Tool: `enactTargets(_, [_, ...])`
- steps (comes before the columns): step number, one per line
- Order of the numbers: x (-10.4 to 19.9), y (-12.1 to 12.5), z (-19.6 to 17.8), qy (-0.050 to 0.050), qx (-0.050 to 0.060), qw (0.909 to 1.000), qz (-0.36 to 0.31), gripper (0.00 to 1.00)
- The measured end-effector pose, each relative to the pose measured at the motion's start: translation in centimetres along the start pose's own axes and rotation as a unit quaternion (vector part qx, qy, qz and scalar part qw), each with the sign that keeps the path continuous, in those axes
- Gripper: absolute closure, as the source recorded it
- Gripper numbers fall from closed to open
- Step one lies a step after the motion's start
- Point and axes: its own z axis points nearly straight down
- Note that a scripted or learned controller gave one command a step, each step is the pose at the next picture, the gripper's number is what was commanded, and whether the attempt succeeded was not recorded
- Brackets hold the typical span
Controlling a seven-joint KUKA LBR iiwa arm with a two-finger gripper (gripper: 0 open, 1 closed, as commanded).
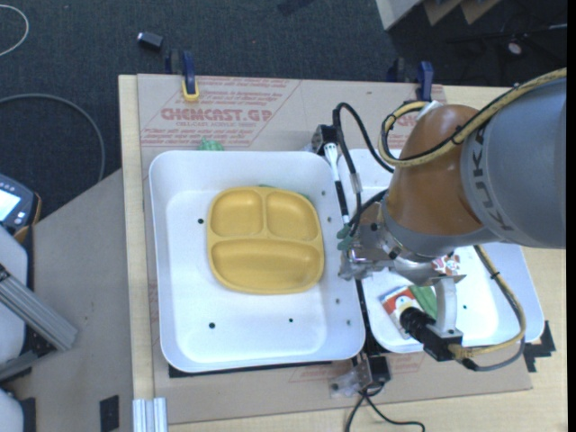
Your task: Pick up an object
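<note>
The bench (225, 106) is a pale board with red print, and it carries both bins. The arm (513, 169) comes in from the view's right; its grey body and orange band cover most of the right bin (504, 304). The left bin (180, 331) is open to the camera.

The biggest thing to pick is the yellow plate (265, 239). It has 3 compartments and lies flat approx. in the middle of the left bin, with its wider side running left-right in the view. Much smaller is a small packet (396, 301), red, white and green, in the right bin. It is partly under the wrist, so I cannot tell its long axis. A printed scrap (446, 264) shows beside it, too hidden to name. A green bit (209, 145) sits on the bench behind the left bin, outside it.

The end effector (364, 257) is low, over the wall btw. the 2 bins. The wrist hides it, so I cannot tell if it is wide or narrow, and nothing is seen held.

The relation that matters: the plate's right rim is just beside the end effector, toward the view's left. The packet is near on the other side, toward the view's lower right. In my judgement the packet is the easier grasp, because a flat plate offers only its rim. A risk is the bin wall directly below.
</note>
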Motion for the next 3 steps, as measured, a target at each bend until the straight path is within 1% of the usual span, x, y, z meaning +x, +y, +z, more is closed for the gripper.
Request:
enactTargets(1, [4.1, 11.0, -4.9, -0.002, -0.010, 1.0000, 0.001, 1.00])
enactTargets(2, [9.3, 2.4, -6.5, -0.001, 0.000, 1.0000, 0.001, 1.00])
enactTargets(3, [7.8, 0.2, -21.7, 0.001, -0.012, 0.9999, 0.003, 1.00])
